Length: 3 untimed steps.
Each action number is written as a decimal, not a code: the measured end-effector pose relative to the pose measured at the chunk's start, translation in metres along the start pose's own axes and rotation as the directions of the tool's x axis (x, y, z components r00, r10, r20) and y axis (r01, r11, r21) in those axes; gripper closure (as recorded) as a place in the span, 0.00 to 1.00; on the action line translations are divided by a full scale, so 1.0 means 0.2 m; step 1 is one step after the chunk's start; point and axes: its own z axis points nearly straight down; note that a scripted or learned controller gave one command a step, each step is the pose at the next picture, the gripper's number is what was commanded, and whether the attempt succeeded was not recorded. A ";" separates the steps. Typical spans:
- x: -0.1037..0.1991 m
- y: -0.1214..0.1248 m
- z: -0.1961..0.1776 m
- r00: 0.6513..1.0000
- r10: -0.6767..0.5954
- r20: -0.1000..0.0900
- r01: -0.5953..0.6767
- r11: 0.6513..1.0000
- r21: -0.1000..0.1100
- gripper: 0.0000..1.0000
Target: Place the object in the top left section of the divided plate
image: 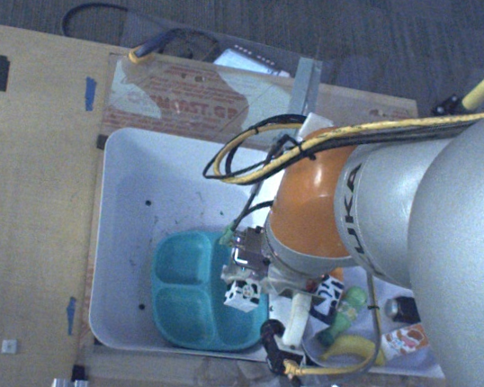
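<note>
Arm above the divided plate, left bin.

You see the grey arm (420, 216), with its orange band, reaching in from the right over the two white bins. The pincer (244, 281) sits low beside the teal divided plate (194, 294), which lies in the left bin (129, 216) (near that bin's lower right corner). You cannot tell how the pincer is set, nor whether anything is in it. In the right bin, partly hidden by the arm, lie a green bottle (349, 307), a yellow banana (352, 348) and a small orange-and-white packet (407, 339). The bins rest on a wooden desk (22, 199).
</note>
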 end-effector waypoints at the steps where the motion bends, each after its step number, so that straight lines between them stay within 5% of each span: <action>1: 0.00 0.00 -0.04 1.000 0.003 0.000 -0.003 1.000 0.000 1.00; 3: 0.00 0.01 -0.13 1.000 0.005 0.000 -0.005 1.000 0.003 1.00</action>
